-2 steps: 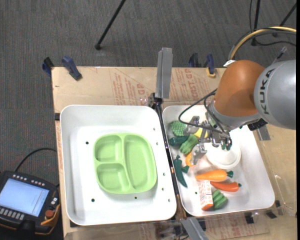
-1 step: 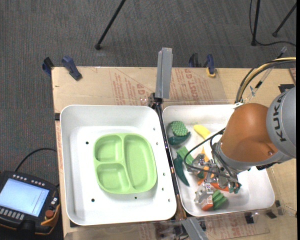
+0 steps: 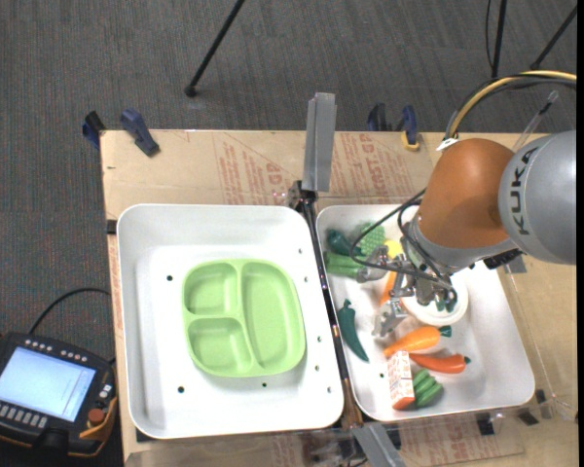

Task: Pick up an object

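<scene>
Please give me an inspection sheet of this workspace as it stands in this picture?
Surface: cardboard-topped bench bearing two white bins side by side.
Job's things: toy foods piled in the right bin, among them an orange carrot, a dark green pepper and a small carton.
Clutter: green divided plate in the left bin.
Grippers: gripper low over the pile; grasp not discernible.
Cables: yellow-black hose looping over the arm.
Surroundings: teach pendant on the carpet, tripod legs, clamps.

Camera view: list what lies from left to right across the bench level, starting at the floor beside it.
Teach pendant → left white bin → green divided plate → dark green pepper → gripper → orange carrot → right bin's far wall.
</scene>
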Motion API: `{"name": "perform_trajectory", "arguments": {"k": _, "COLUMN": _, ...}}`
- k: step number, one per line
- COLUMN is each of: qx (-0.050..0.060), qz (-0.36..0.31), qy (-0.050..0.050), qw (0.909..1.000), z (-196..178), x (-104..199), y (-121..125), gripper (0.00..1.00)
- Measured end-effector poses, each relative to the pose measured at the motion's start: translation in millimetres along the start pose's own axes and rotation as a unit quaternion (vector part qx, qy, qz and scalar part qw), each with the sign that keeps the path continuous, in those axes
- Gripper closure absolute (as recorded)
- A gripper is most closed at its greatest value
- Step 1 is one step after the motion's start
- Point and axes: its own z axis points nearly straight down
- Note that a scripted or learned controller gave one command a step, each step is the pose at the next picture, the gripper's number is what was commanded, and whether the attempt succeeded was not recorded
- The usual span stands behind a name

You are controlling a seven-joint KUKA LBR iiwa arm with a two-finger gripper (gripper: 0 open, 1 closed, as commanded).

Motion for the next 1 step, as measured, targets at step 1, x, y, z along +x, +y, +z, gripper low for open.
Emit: {"name": "perform_trajectory", "arguments": {"k": 1, "qx": 0.0, "qz": -0.001, "qy": -0.001, "qw": 1.0, "z": -9.9, "x": -0.8, "y": 1.1, "gripper": 1.0}}
